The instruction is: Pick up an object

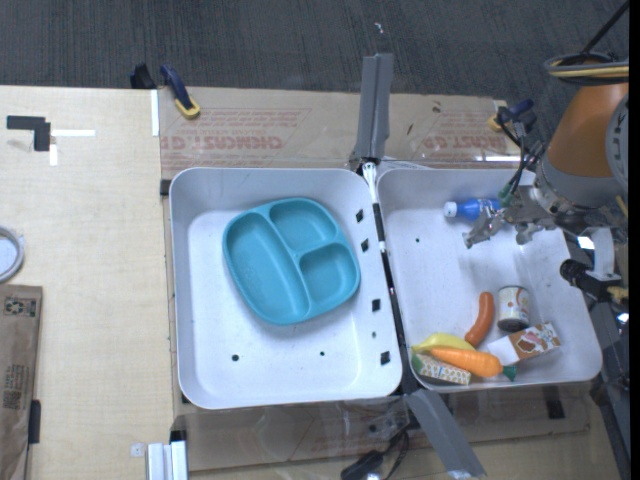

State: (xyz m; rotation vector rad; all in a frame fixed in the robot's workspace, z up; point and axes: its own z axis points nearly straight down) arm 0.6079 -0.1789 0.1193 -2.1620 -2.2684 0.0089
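Note:
The right bin holds several small objects. A blue and white bottle lies near its back wall. At the front are a reddish sausage, a small can, a printed carton, an orange carrot and a yellow banana. My gripper hangs over the back right of this bin, just right of the bottle, its fingers spread open with nothing between them. The arm's orange band is above it.
The left bin carries a teal divided plate. A grey divider post stands between the bins at the back. A blue and yellow clamp sits on the cardboard behind the left bin.

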